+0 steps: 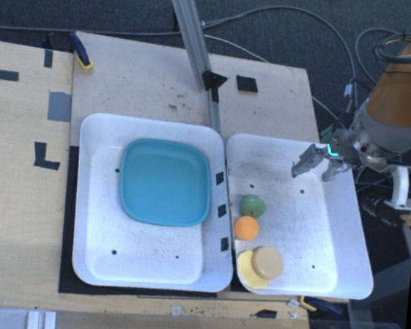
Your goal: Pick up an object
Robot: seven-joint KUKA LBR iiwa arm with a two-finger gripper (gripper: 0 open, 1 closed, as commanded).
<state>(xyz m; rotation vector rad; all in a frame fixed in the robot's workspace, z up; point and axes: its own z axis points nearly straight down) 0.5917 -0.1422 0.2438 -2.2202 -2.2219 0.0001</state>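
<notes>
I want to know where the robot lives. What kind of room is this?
Probably a robot lab or workshop. A wooden bench holds two white bins, with cables trailing on dark carpet behind, and the gripper hangs over toy-like things such as a green ball.

counter (149, 80): pale board, scuffed | left bin (92, 184): lies on it | right bin (344, 242): touching left bin's right side | yellow-blue clamp (82, 54): at counter's edge, up-left of left bin | black square (247, 84): above right bin
</notes>
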